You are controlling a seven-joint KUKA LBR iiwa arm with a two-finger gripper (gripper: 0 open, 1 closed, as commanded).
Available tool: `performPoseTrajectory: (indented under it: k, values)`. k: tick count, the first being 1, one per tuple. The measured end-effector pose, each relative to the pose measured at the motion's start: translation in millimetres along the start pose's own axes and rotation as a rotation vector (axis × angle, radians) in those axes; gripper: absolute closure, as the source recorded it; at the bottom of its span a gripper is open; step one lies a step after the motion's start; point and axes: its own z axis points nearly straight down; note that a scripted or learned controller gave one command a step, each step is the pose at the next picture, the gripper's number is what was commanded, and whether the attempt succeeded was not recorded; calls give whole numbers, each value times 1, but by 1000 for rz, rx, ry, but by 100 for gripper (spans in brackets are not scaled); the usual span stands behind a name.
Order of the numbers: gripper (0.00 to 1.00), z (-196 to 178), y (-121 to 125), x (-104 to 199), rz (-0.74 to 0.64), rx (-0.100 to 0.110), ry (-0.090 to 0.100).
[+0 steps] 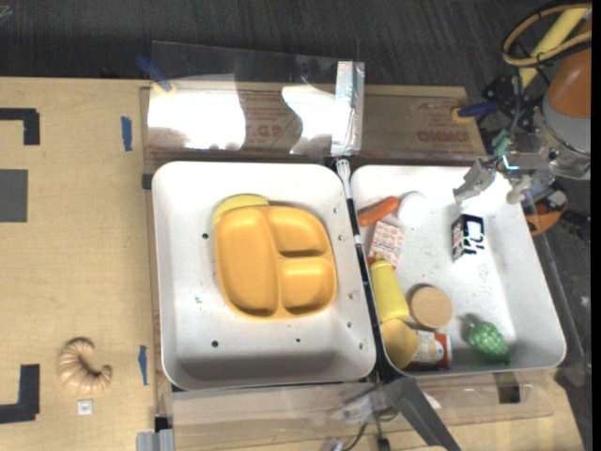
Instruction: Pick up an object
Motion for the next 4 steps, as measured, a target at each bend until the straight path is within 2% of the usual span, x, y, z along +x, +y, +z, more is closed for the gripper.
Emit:
performPoseTrajectory:
  k: [1, 2, 3, 4]
  values:
    - [0, 110, -44, 6, 58, 7, 1]
    - [0, 75, -10, 0, 123, -4, -1]
    - [0, 133, -10, -9, 28, -31, -10]
    - [0, 139, 10, -36, -25, -37, -14]
